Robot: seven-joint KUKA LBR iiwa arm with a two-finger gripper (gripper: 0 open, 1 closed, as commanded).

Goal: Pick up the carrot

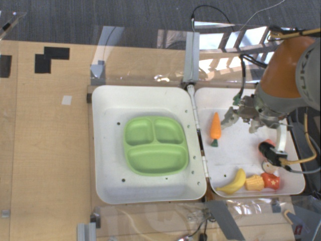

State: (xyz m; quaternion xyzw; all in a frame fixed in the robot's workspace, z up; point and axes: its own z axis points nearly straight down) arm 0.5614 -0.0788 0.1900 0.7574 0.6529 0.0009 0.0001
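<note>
The orange carrot [215,126], with a small green top at its near end, lies in the right bin [228,154] close to the bin's left wall. My gripper [241,120] hovers just to the right of the carrot, apart from it. It is open, its fingers spread wide with nothing between them. The grey arm with the orange band reaches in from the right and hides the bin's far right corner.
A yellow banana [232,183], a piece of corn [254,183] and a red tomato [271,181] lie along the right bin's near edge. The left bin [108,134] holds a green divided plate [155,145].
</note>
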